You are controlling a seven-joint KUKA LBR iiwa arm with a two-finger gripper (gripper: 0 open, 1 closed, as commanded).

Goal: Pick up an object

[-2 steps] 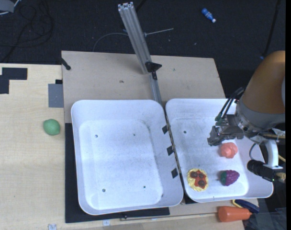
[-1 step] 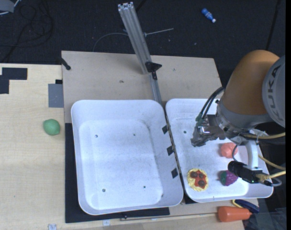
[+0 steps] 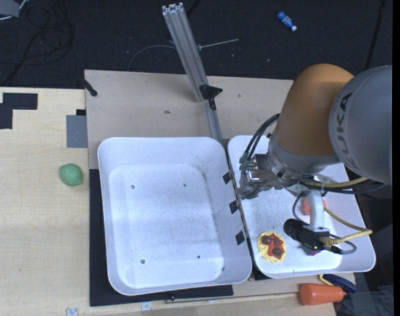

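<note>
My gripper (image 3: 250, 180) hangs over the left part of the right bin (image 3: 358, 259), close to the wall it shares with the left bin (image 3: 114, 157). The grey arm with its orange band covers much of the right bin. A yellow flat piece with red spots (image 3: 272, 247) lies at the front of the right bin, a little in front of the gripper. A reddish object (image 3: 307, 205) peeks out from behind the wrist, mostly hidden.
A green ball (image 3: 71, 174) rests on the bench left of the bins. An orange object (image 3: 322, 293) and a blue one (image 3: 343, 282) lie in front of the right bin. A slanted metal rail (image 3: 190, 51) rises behind the bins.
</note>
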